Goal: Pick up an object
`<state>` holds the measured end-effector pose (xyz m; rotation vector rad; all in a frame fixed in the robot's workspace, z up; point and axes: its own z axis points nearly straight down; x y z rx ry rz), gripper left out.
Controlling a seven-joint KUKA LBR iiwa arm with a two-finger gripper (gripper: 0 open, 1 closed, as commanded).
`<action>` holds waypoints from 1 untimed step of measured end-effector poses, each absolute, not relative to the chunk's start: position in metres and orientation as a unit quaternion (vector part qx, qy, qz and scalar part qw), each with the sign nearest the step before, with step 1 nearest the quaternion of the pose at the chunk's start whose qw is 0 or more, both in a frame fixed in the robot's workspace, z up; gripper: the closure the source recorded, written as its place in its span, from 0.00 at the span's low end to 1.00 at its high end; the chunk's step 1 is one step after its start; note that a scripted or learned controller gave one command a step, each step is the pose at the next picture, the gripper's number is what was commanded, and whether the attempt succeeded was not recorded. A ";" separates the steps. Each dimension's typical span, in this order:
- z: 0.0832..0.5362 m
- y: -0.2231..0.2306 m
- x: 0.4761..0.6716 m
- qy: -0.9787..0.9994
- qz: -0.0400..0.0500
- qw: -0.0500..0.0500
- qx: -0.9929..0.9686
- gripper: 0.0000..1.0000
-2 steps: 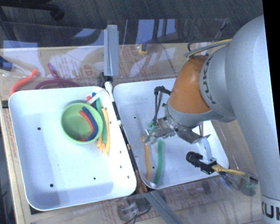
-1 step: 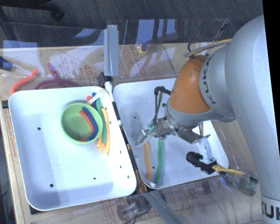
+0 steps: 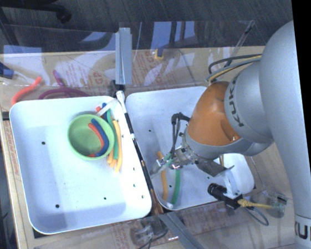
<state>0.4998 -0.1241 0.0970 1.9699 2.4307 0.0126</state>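
Observation:
My gripper hangs low over the left part of the right bin, below the orange wrist band. Right under it lie a green stick and a thin yellow-orange stick, both running toward the bin's near edge. The gripper's body covers the top ends of both sticks, so I cannot see whether either one is held. In the left bin a green bowl holds red and blue curved pieces, and yellow sticks rest along its right side.
The divider between the two bins runs just left of the gripper. The arm's grey body covers the right bin's right half. Red and purple cords lie on the bench behind the left bin.

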 end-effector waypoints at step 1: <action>0.106 -0.124 0.500 0.779 0.003 0.005 0.626 1.00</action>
